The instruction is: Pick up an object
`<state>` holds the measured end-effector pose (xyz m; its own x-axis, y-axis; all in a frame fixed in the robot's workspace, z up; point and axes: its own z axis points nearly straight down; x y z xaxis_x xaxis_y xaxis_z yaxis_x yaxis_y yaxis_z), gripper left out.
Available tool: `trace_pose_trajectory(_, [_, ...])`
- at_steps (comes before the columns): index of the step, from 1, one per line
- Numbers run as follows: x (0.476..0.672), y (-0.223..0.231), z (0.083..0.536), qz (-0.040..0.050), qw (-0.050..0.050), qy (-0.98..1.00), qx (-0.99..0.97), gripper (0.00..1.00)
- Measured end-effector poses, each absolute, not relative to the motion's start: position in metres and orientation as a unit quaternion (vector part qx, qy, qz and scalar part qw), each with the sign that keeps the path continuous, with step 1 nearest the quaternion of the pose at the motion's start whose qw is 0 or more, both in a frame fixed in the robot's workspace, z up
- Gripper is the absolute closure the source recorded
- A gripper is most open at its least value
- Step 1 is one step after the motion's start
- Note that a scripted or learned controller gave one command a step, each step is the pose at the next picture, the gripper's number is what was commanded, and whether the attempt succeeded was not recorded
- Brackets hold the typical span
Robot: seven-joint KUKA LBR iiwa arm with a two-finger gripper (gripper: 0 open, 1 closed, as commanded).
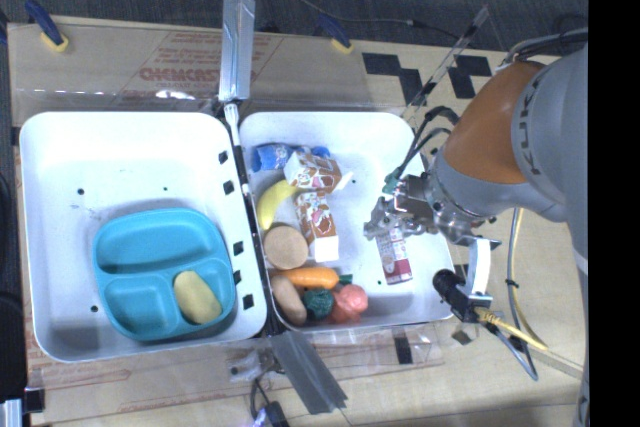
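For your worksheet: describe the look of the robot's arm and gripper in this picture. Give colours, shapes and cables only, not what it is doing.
The arm is thick and rounded, grey, with a broad orange band above the wrist. Thin black cables run along the wrist. The gripper is a small metallic grey assembly with dark parts.

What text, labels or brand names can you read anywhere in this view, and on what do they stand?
"CHEMCRO...", red print, partly readable, on the clear sheet behind the left bin; the smaller lines above it are too blurred to read.
Print on the two snack packets in the right bin: too small to read.
Label on the red-ended packet below the gripper: blurred, unreadable.
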<state>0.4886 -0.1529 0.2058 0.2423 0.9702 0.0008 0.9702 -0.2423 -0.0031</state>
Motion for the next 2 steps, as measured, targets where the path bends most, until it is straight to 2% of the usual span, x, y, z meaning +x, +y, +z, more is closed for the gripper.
trace_pose_trajectory(1, [0.4773, -0.1567, 0.2711, 0.0034, 0.002, -0.417, -0.909, 1.0])
trace_pose_trajectory(2, [0.4773, -0.1563, 0.2707, 0.0038, 0.003, -0.417, -0.909, 0.0])
